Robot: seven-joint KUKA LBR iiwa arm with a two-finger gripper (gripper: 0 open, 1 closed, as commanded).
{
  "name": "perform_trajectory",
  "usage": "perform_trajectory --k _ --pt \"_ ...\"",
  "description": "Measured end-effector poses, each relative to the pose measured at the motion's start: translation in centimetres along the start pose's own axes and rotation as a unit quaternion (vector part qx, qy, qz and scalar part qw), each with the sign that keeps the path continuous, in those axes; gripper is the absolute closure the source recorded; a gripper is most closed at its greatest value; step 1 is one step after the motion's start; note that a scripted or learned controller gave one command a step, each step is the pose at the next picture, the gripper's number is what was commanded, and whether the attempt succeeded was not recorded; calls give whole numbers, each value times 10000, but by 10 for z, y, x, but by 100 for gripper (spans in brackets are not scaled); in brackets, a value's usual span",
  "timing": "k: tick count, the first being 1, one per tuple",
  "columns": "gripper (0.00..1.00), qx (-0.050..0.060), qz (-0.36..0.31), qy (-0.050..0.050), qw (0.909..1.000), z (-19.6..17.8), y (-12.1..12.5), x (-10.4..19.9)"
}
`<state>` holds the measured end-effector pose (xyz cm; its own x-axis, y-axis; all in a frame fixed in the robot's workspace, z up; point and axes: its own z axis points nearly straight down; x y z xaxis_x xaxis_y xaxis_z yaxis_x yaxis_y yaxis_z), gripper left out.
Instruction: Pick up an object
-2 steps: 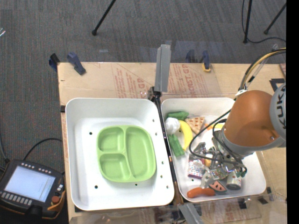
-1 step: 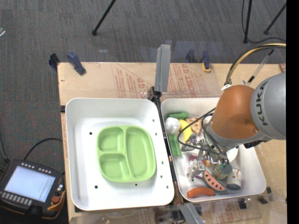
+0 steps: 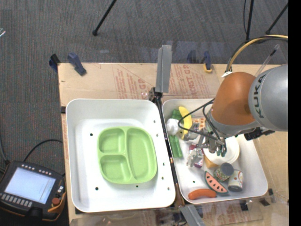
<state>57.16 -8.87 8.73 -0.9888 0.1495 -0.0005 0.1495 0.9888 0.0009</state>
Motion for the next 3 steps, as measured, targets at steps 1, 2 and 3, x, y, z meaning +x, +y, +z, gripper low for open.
perform_trajectory --k 1,2,3 --pt "0 16 -1 42 10000 -1 12 -40" --pt "0 2 126 9 9999 0 -28 27" --pt "0 0 899 -22 9959 -1 -4 87"
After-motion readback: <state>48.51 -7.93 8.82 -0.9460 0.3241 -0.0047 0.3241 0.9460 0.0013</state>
